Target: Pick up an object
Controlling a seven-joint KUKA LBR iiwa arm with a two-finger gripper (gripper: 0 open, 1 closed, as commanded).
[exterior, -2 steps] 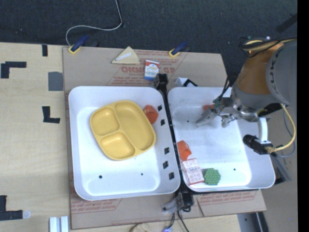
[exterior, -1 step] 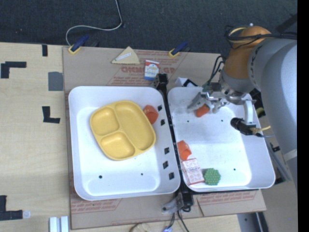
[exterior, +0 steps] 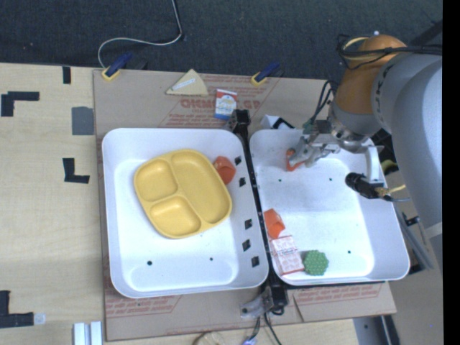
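My gripper [exterior: 300, 155] hangs over the far left part of the right bin [exterior: 359, 214], reaching in from the right. A small orange-red object [exterior: 292, 164] lies right at its tip, touching or nearly touching it. Along the right bin's near left side lie an orange block [exterior: 274, 223], a red-and-white carton [exterior: 286, 254] and a green bumpy ball [exterior: 315, 262]. The left bin [exterior: 122, 221] holds a yellow divided plate [exterior: 183, 192] and a small orange-red cup [exterior: 225, 169] against its right wall.
Behind the bins on the cardboard stand a small red, white and blue carton [exterior: 226, 105] and a pale wedge [exterior: 188, 85]. A black divider [exterior: 248, 192] runs between the bins. The arm's grey body [exterior: 410, 121] fills the right side.
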